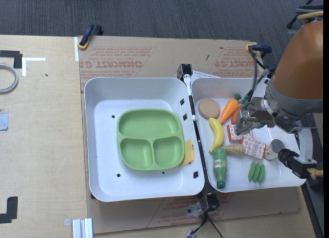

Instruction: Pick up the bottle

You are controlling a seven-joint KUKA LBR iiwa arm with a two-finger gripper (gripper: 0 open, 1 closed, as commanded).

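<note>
Green bottle (219, 166) lies in the right bin (288, 183), below the banana (216, 133). The gripper (247, 121) hovers over a red-and-white carton (251, 144); I cannot tell its opening. Crowded neighbours could make it seize the wrong item.

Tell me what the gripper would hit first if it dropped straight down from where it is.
Most likely the red-and-white carton lying just under the gripper, not the green bottle, which lies further toward the bin's front left. Depth is hard to judge from this slanted view.
</note>
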